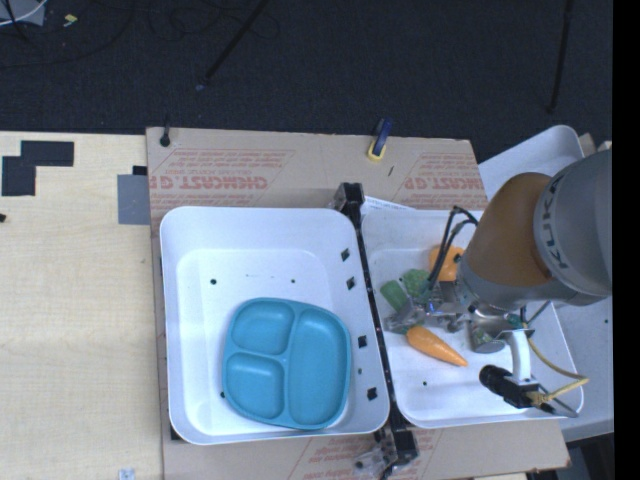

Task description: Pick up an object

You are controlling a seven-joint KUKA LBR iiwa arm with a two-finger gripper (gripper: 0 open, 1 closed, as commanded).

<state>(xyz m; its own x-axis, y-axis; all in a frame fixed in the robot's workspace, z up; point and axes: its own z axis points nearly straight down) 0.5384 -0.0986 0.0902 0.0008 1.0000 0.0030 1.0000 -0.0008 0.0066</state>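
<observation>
One brown printed cardboard sheet [260, 173] underlies the whole set-up and extends past the orange carrot [437, 345] on every side; the carrot serves as reference for all positions below. The grey arm [560, 228], with its orange band, enters from the view's right and stands above and to the right of the carrot, covering part of the bin there. The left bin [190, 268] lies to the left of the carrot, beyond a black divider. The right bin [440, 398] is the one that contains the carrot, which lies on its floor, tip pointing to the lower right. A blue divided plate [287, 361] lies flat in the left bin, well to the left of the carrot and roughly level with it. The gripper [420, 313] sits just above the carrot, close to it; contact cannot be confirmed, and whether it is spread wide or drawn narrow cannot be told. Nothing is seen held in it. A green piece [397, 293] lies up and to the left of the carrot, just beside the gripper. An orange piece [447, 261] shows farther up from the carrot, partly hidden by the arm. A small blue and yellow clamp [380, 140] sits on the sheet's far edge, well above the carrot.
</observation>
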